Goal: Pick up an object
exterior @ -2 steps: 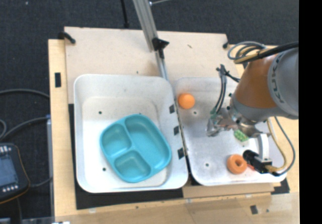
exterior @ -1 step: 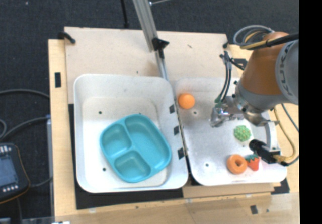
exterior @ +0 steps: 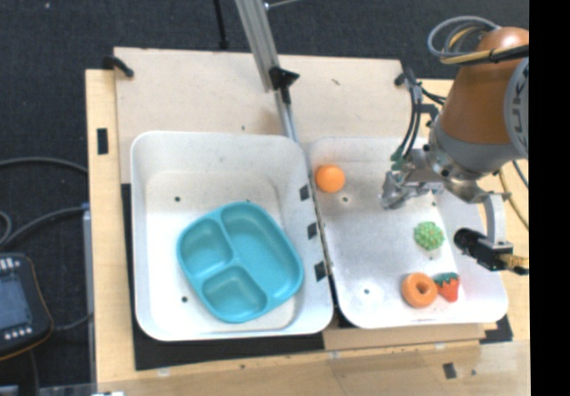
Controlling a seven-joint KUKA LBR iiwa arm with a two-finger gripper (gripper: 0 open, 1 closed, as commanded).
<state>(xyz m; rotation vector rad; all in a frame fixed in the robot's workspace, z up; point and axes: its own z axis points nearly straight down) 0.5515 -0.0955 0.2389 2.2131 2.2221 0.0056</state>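
Note:
The right bin (exterior: pixel 374 234) holds an orange ball (exterior: pixel 330 179) at its upper left, a green bumpy object (exterior: pixel 429 235) at the right, and an orange ring (exterior: pixel 418 289) next to a small red piece with a green top (exterior: pixel 448 286) at the lower right. My gripper (exterior: pixel 396 192) hangs over the upper middle of that bin, right of the ball and up-left of the green object. Nothing shows between its fingers.
In the left bin (exterior: pixel 160 172) lies a blue divided plate (exterior: pixel 239 259). A metal pole (exterior: pixel 254 16) rises from the back of the bench between the bins. The arm's orange band (exterior: pixel 485 92) and cables stand over the right bin's far right.

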